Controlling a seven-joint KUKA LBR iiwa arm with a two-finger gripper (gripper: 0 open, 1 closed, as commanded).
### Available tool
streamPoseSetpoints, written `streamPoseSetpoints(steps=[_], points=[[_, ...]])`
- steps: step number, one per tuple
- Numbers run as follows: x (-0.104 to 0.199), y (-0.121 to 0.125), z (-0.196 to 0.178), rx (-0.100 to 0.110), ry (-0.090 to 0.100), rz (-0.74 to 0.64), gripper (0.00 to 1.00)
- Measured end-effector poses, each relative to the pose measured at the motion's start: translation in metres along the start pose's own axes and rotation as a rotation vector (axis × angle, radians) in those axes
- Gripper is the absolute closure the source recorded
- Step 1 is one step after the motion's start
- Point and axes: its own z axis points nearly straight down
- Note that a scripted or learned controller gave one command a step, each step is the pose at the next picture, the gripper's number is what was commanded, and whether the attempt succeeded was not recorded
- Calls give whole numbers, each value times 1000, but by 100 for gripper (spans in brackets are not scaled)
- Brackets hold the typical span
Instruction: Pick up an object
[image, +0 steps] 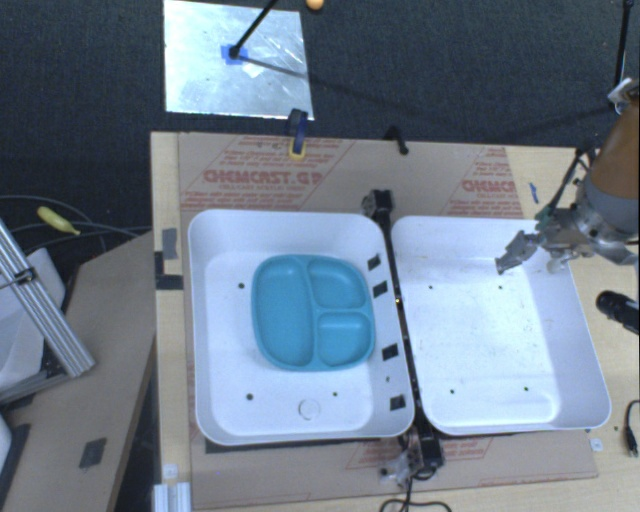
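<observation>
Tool (512, 255) over right bin (500, 410), near its far right corner, finger state not discernible, nothing visibly held. Blue divided plate (312, 310) centred in left bin (225, 400). Approach step, judged; next: traverse left across bin divider, descend onto plate rim.

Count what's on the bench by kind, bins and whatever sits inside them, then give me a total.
White bins: 2, left bin and right bin
Blue divided plates: 1, blue plate in the left bin
Total: 3
</observation>
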Motion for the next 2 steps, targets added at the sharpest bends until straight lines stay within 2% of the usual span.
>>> streamPoseSetpoints(steps=[1, 2], points=[[-30, -47, 126, 2, 0, 7, 0], [-29, -44, 110, -4, -1, 1, 100]])
